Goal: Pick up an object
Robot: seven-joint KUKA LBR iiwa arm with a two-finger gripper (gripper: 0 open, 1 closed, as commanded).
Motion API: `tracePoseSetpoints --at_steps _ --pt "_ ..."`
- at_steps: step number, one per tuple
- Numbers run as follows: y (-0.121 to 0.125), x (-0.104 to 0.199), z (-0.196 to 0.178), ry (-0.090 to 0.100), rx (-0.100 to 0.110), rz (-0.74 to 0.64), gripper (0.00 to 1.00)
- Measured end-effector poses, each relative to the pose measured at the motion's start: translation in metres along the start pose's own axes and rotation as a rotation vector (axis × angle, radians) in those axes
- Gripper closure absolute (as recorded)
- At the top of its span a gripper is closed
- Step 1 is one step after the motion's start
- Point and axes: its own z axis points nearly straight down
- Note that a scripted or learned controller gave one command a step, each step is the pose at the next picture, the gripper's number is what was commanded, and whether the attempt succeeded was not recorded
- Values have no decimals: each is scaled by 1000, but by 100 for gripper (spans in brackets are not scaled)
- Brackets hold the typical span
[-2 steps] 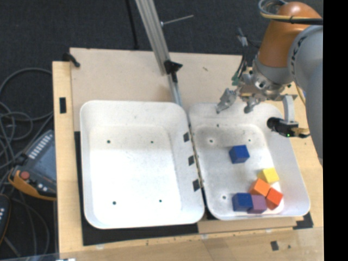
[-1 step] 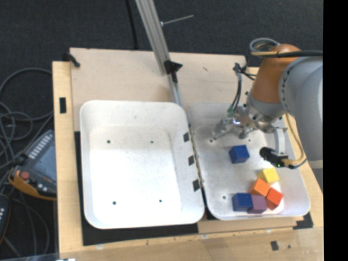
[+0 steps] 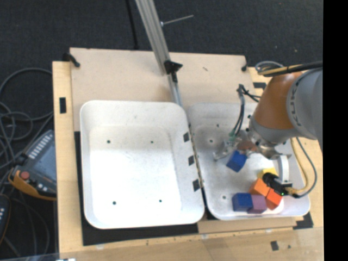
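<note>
**Remote desk:** Dark carpet all round, cables trailing off to the left, and on my feed the table [image 3: 125,75] carries two white bins side by side. The left bin [image 3: 136,113] has only its bare floor to show me. The right bin [image 3: 209,118] has all the pieces.

**Supervisor:** Where's the arm?

**Remote desk:** Reaching in from the right, orange band over the right bin. The pincer [image 3: 231,150] sits low in the middle of that bin, right at a blue cube [image 3: 236,161] that looks tilted on its corner.

**Supervisor:** Has it got the cube?

**Remote desk:** I can't say. The wrist covers most of the pincer, so I can't tell how it's set, wide or closed, and I don't see the cube held by it. The cube looks to be touching or just beside the tip, nothing more.

**Supervisor:** Other candidates?

**Remote desk:** A cluster in the near right corner: an orange block [image 3: 261,187], a yellow piece [image 3: 268,174] just behind it, a second blue block [image 3: 242,202] and a purple block [image 3: 258,203] side by side against the near wall.

**Supervisor:** So, progress?

**Remote desk:** I judge the approach done, the grasp unconfirmed, and the lift left to do.
</note>
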Motion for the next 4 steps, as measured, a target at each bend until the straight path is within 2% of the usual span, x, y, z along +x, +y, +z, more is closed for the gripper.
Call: tracePoseSetpoints --at_steps 1,2,3,4 --pt "-23 19 0 -1 -4 2 0" --pt "-21 17 -11 0 -11 8 100" --pt "-51 103 -104 4 -10 -11 100" --pt "-23 182 -99 4 -3 -12 100"
